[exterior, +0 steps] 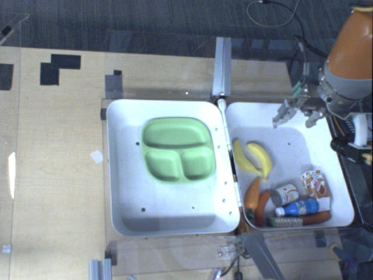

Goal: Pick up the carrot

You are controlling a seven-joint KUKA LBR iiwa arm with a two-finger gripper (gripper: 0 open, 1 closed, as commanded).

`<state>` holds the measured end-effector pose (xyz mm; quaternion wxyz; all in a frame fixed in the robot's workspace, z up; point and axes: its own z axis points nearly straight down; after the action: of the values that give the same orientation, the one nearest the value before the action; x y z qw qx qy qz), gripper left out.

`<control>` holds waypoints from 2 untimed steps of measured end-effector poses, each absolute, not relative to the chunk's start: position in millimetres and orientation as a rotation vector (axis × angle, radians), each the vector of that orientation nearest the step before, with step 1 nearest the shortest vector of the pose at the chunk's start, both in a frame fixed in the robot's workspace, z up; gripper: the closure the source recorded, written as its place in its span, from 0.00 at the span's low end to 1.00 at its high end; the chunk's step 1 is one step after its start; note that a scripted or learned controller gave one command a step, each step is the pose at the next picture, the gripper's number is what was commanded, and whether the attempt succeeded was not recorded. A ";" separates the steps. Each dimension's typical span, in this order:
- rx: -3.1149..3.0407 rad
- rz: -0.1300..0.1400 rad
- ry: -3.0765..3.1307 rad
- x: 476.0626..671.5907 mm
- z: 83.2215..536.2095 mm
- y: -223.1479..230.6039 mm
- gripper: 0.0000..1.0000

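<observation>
Hovering gripper (296, 114): it hangs over the far part of the right bin (345, 185), near the back wall; its two fingers stand apart with nothing between them.
Arm (348, 63): grey with an orange band, reaching in from the right edge of the view.
Carrot (252, 193): lies in the right bin near its front left corner, close against the wall shared with the left bin, its orange body pointing roughly front to back. It is well apart from the gripper.
Neighbours of the carrot: a reddish sausage-like piece (263, 205) lies just beside it on the right; two bananas (253, 157) lie just behind it.
Other items in the right bin: a small can (284, 194), a blue-capped bottle (298, 208), a printed packet (315, 184) and a long reddish piece (307, 219) along the front wall.
Left bin (125, 174): holds a green divided tray (178, 148) with three compartments.
Tabletop (55, 179): pale wood, carrying both bins side by side.
</observation>
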<state>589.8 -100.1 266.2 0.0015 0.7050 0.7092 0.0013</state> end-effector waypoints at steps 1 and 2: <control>2.080 0.003 2.351 584.0 144.1 -82.0 0.00; 1.717 0.004 2.624 587.2 111.3 -156.8 0.00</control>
<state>587.2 -156.8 111.3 0.0028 0.5477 0.8367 0.0013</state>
